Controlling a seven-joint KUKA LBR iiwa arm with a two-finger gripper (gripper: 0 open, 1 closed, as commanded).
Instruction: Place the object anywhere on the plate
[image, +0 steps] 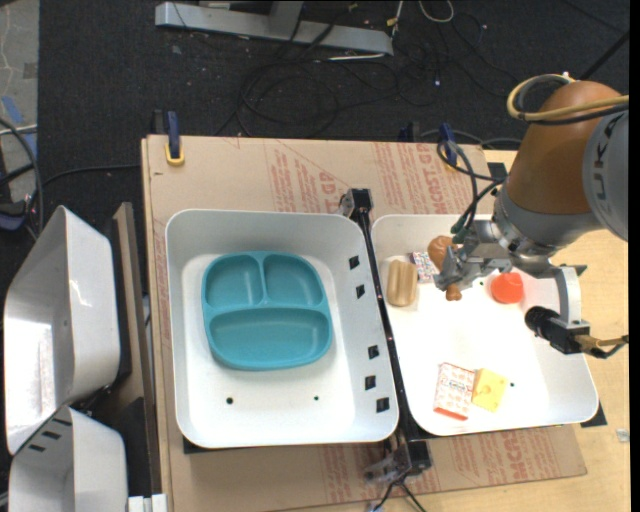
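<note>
**A:** Entry one, the claw (453, 276)?

**B:** It is low over the right bin (560, 405), near that bin's far left corner. Whether it is clenched or released cannot be told, as the wrist hides it.

**A:** Entry two, the things closest to the claw?

**B:** A small brown piece (454, 293) lies right at the claw's tip, on its near side. Whether they touch cannot be told. A rounded brown lump (438, 248) is just beyond the claw, a little to the view's left. A small patterned wrapper (424, 265) is just left of the claw, and a tan bread-like roll (402, 282) lies left of that, against the bin wall.

**A:** Entry three, the rest of that bin?

**B:** A red-orange object (508, 288) is near the claw on the view's right. A red-and-white packet (455, 389) is well nearer the camera than the claw, with a yellow piece (489, 390) touching it.

**A:** Entry four, the plate?

**B:** The teal plate (268, 310) has three compartments and lies flat in the left bin (200, 400), well left of the claw and across the divide between the bins. Both bins stand on the desk (260, 170).

**A:** And the object to be placed?

**B:** Which one it is cannot be told. Every loose item is in the claw's own bin.
</note>
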